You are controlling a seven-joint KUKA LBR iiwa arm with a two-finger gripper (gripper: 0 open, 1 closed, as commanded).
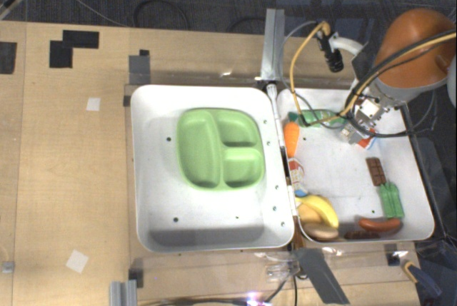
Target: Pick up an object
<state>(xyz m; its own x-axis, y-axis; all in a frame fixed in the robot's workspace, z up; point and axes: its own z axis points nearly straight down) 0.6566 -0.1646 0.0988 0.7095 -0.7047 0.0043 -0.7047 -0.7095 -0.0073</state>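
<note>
My gripper [359, 128] hangs over the back right part of the right bin [418, 176], under the orange band of the arm [414, 48]. An orange carrot [291, 138] lies by the bin's left wall. At the front left corner a yellow banana [318, 212] rests beside a brown piece [323, 232]. Along the front wall lies a reddish-brown sausage [378, 225]. A green ridged item [390, 199] and a brown chocolate bar [375, 170] lie near the right wall, in front of the gripper. A small red bit [365, 143] shows just below the gripper.
The left bin [153, 219] holds a green divided plate [218, 148]. A small red and white item [295, 171] and a blue bit [300, 192] lie along the right bin's left wall. Yellow and black cables [303, 62] loop behind the right bin. A metal post [270, 44] stands between the bins.
</note>
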